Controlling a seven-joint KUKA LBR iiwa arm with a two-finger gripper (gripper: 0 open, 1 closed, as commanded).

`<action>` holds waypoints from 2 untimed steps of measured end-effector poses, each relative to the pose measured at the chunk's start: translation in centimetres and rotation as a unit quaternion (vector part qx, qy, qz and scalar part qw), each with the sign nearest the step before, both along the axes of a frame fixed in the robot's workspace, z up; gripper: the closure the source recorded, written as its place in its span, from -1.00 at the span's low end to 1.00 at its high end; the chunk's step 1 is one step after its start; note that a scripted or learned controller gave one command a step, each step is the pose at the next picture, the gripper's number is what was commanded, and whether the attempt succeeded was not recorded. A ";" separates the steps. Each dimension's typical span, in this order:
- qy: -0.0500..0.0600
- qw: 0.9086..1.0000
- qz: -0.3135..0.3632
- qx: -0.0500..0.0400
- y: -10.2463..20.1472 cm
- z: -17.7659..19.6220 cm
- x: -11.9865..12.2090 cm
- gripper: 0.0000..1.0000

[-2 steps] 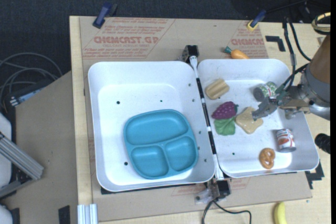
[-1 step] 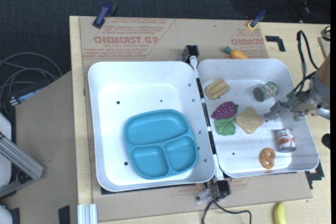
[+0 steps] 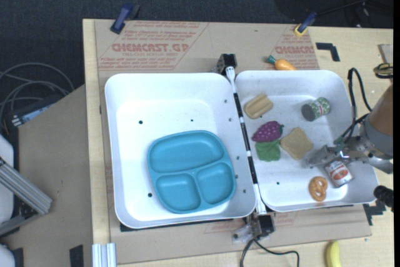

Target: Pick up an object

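White plastic is making up the 2 shallow bins sitting side by side on a brown cardboard-covered bench [image 3: 156,47]. The left bin [image 3: 125,109] is holding a blue tray [image 3: 190,170] with 3 compartments, lying toward its near side. The right bin [image 3: 294,194] is carrying the small items: a tan bread-like piece [image 3: 257,105] near its far left, a purple grape bunch [image 3: 268,130] touching a green leafy piece [image 3: 268,151] just below it, a brown toast slice [image 3: 296,143] beside those, a green-labelled can [image 3: 316,109] lying on its side toward the far right, a pretzel [image 3: 317,188] near the front wall, and a small red-labelled can [image 3: 338,173] tilted just right of it.

The arm is reaching in from the right, and the gripper [image 3: 331,157] is hovering low over the right bin, just above the red-labelled can and right of the toast. Whether its hand is released or clenched, I cannot tell; nothing is visibly sitting in its grasp. An orange carrot toy [image 3: 282,64] is lying on the bench beyond the right bin.
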State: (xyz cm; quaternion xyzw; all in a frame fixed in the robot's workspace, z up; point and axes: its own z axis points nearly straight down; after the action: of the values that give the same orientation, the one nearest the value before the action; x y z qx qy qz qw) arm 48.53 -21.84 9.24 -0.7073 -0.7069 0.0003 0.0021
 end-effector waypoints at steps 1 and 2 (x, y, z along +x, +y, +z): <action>-0.002 1.000 0.000 -0.001 0.0 1.1 0.1 1.00; -0.004 1.000 0.001 -0.002 2.2 11.8 -0.1 1.00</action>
State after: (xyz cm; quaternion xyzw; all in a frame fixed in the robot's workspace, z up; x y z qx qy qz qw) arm 48.48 -19.69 21.07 -0.7068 -0.7074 -0.0008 -0.0018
